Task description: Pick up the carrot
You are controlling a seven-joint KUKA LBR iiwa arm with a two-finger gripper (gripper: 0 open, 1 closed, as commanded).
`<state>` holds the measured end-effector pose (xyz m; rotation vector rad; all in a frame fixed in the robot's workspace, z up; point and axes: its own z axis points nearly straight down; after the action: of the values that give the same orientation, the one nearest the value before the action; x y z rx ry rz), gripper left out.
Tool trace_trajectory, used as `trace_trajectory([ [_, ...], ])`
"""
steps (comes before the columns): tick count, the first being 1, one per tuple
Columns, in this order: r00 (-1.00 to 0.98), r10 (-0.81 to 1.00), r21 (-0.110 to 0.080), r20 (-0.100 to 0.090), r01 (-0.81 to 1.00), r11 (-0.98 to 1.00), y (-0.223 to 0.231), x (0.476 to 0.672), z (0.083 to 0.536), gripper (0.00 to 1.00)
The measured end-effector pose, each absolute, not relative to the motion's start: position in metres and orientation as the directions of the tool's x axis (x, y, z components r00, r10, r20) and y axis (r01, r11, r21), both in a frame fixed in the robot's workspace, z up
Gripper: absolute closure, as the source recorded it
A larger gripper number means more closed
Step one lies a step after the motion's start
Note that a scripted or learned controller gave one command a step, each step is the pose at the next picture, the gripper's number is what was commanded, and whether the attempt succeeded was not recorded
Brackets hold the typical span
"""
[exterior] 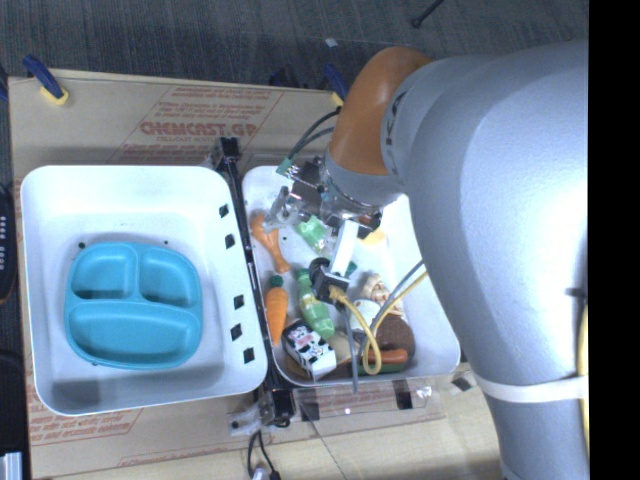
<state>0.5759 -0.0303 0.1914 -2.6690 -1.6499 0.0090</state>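
Observation:
The carrot point(276, 313), orange with a green top, lies along the left wall of the right bin point(437, 320), pointing toward the front. My gripper point(285, 206) hangs over the back left part of that bin, behind the carrot and apart from it. Just beneath the gripper is a second orange piece point(268, 240). The wrist and the grey arm cover much of the bin's right side.
A blue divided plate point(133, 305) sits in the left bin point(50, 196). Around the carrot lie a green bottle point(318, 315), a cow-patterned cube point(308, 351), a small green piece point(312, 232), a brown toy point(394, 330) and a red-orange piece point(394, 356).

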Motion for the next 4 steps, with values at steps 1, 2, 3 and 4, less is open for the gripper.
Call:
trace_trajectory([
  [1, 0.461, 0.887, -0.011, -0.006, 0.887, -0.461, -0.028, 0.526, 0.190, 0.00],
  [2, 0.707, 0.707, -0.006, -0.005, 0.707, -0.707, -0.022, 0.595, 0.191, 0.00],
  [3, 0.919, 0.395, -0.008, -0.006, 0.395, -0.919, 0.021, 0.649, 0.191, 0.00],
  [4, 0.977, 0.213, -0.004, -0.014, 0.213, -0.977, 0.029, 0.567, 0.190, 0.00],
])
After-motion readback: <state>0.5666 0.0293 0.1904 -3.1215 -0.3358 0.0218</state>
